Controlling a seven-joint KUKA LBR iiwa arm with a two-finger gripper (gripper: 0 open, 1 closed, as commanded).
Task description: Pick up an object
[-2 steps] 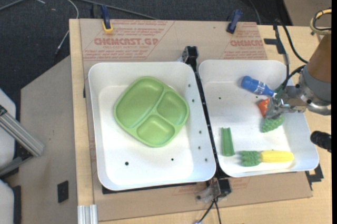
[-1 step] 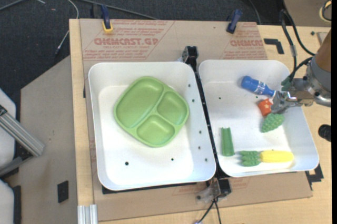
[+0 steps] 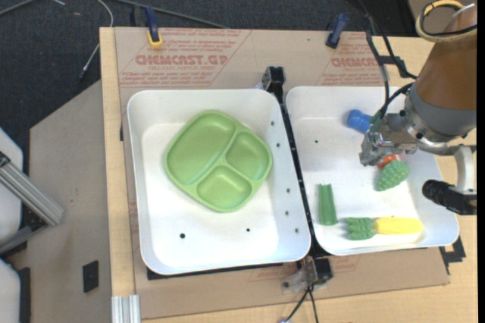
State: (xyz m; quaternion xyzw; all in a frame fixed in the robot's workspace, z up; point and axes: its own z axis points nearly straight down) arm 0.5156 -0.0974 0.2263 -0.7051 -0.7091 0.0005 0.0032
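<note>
On your left, the shallow white left bin (image 3: 151,238) carries a light green plastic divided plate (image 3: 218,160), lying flat near its middle. Right of that plate, across the black seam, the shallow white right bin (image 3: 333,105) holds a small dark green stick (image 3: 326,203) nearest the plate, then a toy corn cob with a green husk and yellow tip (image 3: 381,227) toward the front edge. Farther right sits a blue rounded piece (image 3: 357,119), and beside it the gripper (image 3: 381,151) hangs low over a bumpy green toy with an orange bit (image 3: 392,174). You cannot tell whether it is apart or together.
</note>
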